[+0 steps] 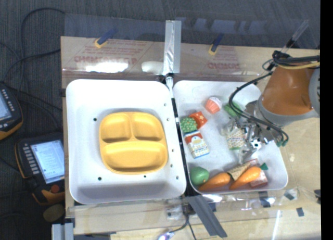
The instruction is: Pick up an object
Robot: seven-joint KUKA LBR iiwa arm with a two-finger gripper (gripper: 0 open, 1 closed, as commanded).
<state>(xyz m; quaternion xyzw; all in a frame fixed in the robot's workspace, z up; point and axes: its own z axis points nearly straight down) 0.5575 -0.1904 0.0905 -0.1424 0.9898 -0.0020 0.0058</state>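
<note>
My gripper (pixel 245 142) hangs low over the right bin (pixel 223 90), near its right side, under the orange band of the arm (pixel 289 90). Just left of it lies a small speckled packet (pixel 235 138). Below it, along the bin's front wall, lie two carrots (pixel 216 181) (pixel 248 175), a green lime-like ball (pixel 199 174) and a wrapped bar (pixel 258 180). Further left are a small red and white carton (pixel 196 146), a green and red packet (pixel 190 123) and a salmon cup (pixel 212 104).
The left bin (pixel 83 98) holds a yellow divided tray (pixel 133 141). A metal strip (pixel 172 46) stands at the back between the bins. Black cables (pixel 244 90) loop beside the arm. Handheld screens (pixel 41 161) sit off the bench at the left.
</note>
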